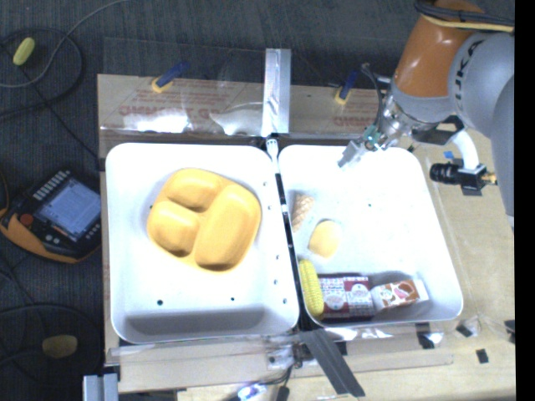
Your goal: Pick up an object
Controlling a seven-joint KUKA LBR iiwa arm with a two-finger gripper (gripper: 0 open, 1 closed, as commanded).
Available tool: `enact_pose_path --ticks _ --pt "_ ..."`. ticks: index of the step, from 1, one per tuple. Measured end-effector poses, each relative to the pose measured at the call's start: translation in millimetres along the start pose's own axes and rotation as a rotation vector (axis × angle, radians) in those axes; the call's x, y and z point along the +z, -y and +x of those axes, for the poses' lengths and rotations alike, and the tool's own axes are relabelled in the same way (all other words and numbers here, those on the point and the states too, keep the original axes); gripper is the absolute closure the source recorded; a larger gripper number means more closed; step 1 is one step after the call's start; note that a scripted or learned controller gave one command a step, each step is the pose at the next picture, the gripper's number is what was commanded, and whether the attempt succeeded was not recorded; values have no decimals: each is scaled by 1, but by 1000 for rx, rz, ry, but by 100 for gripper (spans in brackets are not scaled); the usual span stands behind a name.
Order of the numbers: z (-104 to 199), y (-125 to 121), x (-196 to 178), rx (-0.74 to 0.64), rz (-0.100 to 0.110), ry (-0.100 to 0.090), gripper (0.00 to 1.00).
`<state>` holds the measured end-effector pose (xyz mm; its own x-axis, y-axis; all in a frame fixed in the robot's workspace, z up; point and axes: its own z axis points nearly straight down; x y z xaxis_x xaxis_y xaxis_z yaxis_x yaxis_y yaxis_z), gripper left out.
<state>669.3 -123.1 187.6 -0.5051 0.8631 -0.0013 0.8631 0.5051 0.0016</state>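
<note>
Your arm [468, 65] is reaching in from the right, and the gripper [361, 145] hangs over the far edge of the right bin [418, 215], just inside its back rim. Nothing sits between the fingers, and the tips look close together, a narrow stance, though they're small in this view.

Now look at what you've got to choose from. In the right bin, a small pale yellow rounded piece [324, 239], lemon-like, lies near the middle, well apart from the gripper. Just left of it, against the divider, there's a waffle-patterned cone-like piece [301, 209]. Along the near wall, a toy corn cob [310, 286] lies touching a flat printed packet [368, 297].

Over in the left bin [134, 307], one big yellow lumpy thing [203, 218], three rounded lobes, likely too broad for these fingers.

Your best bet, I'd say, is the lemon-like piece: it stands clear on every side, so the fingers can come down either flank. It looks light and smooth, probably hard plastic, so it may squirt out; take it across its widest middle. The packet lies flat and tight to the wall, a poor grip.
</note>
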Motion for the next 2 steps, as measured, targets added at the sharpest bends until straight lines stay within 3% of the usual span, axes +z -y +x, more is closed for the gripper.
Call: enact_pose_path --ticks 1,2 --pt "75 -43 4 -21 2 -1 100" --pt "112 -35 -34 -119 2 0 100"
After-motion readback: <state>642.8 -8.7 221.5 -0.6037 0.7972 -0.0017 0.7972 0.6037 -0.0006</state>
